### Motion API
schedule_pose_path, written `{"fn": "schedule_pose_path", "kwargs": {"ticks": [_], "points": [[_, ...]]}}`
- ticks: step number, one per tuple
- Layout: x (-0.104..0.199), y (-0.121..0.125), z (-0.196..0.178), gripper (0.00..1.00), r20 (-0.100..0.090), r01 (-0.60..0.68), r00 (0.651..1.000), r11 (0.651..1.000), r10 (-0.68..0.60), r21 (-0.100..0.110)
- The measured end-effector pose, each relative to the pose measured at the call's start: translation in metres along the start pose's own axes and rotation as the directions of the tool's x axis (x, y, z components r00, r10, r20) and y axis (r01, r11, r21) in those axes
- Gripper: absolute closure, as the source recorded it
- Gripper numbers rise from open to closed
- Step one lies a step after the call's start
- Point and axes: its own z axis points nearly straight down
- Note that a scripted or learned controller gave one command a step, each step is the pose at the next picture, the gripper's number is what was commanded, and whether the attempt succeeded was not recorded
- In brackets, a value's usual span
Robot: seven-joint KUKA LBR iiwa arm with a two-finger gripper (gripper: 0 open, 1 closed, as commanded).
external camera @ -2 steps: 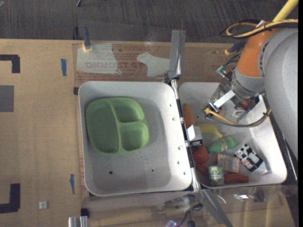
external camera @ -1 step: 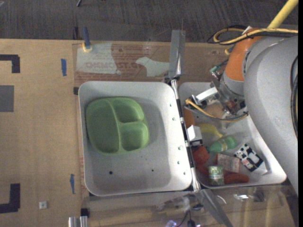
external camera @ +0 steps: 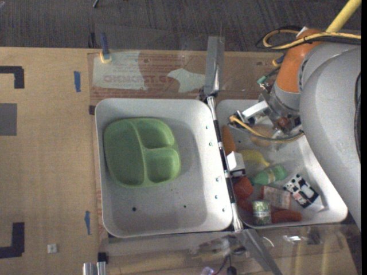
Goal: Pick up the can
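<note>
The bench (external camera: 46,153) is a broad sheet of pale wood with strips of blue tape and black marks on it. From the right, the grey arm (external camera: 332,113) reaches over it, its orange band (external camera: 292,67) sitting above the wrist. Two white bins lie side by side. The left bin (external camera: 166,211) holds a green divided plate (external camera: 143,150), lying flat toward its left half. The right bin (external camera: 335,211) is crowded, and the arm covers much of its upper part. The gripper (external camera: 269,122) hangs low over the top of that bin, just above a yellow item (external camera: 255,156); from here I cannot tell how its jaws stand. Below that lie a green bottle (external camera: 269,175), a red piece (external camera: 243,187), a black-and-white patterned box (external camera: 301,189) and a small pinkish packet (external camera: 277,197). The can (external camera: 262,209), small with a greenish top, stands near the bin's bottom edge, well apart from the gripper, with an orange-red piece (external camera: 287,215) just beside it.
</note>
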Motion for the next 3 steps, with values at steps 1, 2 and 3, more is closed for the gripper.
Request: {"fn": "schedule_pose_path", "kwargs": {"ticks": [1,2,3], "points": [[-0.002,0.003,0.000,0.00,-0.002,-0.070,0.998,0.998,0.070,0.001],[-0.041,0.067,-0.054,0.00,-0.005,0.120,0.993,0.993,-0.120,-0.011],[-0.040,0.067,-0.063,1.00,-0.004,0.122,0.993,0.992,-0.122,-0.012]]}}
